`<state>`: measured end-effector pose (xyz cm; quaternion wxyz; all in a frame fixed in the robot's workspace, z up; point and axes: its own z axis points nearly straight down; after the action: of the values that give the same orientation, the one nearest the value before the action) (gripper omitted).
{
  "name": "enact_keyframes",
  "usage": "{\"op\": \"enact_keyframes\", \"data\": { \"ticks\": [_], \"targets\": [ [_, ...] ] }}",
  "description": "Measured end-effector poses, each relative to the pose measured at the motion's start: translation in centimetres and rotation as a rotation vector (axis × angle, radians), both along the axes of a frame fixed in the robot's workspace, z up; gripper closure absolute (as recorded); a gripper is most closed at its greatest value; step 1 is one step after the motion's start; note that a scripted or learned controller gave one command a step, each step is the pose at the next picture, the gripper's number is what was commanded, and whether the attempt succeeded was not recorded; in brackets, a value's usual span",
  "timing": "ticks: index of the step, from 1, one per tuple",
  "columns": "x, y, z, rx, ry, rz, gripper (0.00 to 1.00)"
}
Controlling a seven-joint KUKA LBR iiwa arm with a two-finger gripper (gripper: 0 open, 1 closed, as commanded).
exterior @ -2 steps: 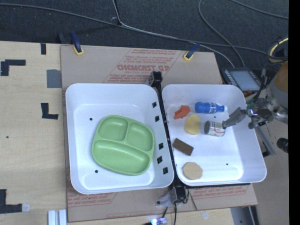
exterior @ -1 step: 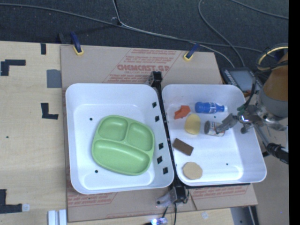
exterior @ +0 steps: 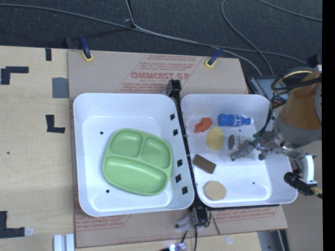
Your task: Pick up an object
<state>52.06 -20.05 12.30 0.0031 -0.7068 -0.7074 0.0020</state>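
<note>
Glossy white plastic bins (exterior: 86, 140), matt green plastic tray (exterior: 137, 161).

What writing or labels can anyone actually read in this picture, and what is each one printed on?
"CHEMCAST GP", red, upside down: on the brown board under the white bins.
Smaller red lines around it, and red print along the board's bottom edge: too blurred to read.
Blue bottle: no readable label.

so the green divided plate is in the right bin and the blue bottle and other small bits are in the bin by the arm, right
Not quite. The camera view shows the green divided plate in the left bin, not the right one. The rest holds: the blue bottle and the other small bits lie in the right bin, the one by the arm.
</note>
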Motion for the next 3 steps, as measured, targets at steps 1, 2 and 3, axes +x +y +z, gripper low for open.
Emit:
{"op": "enact_keyframes", "data": {
  "ticks": [1, 2, 3],
  "targets": [
    [0.0, 0.0, -4.0, -0.004, -0.008, 0.001, 0.0],
    [0.2, 0.0, -2.7, -0.006, -0.011, 0.0, 1.0],
    [1.1, 0.3, 3.1, -0.003, -0.012, 0.001, 1.0]
  ]
}}
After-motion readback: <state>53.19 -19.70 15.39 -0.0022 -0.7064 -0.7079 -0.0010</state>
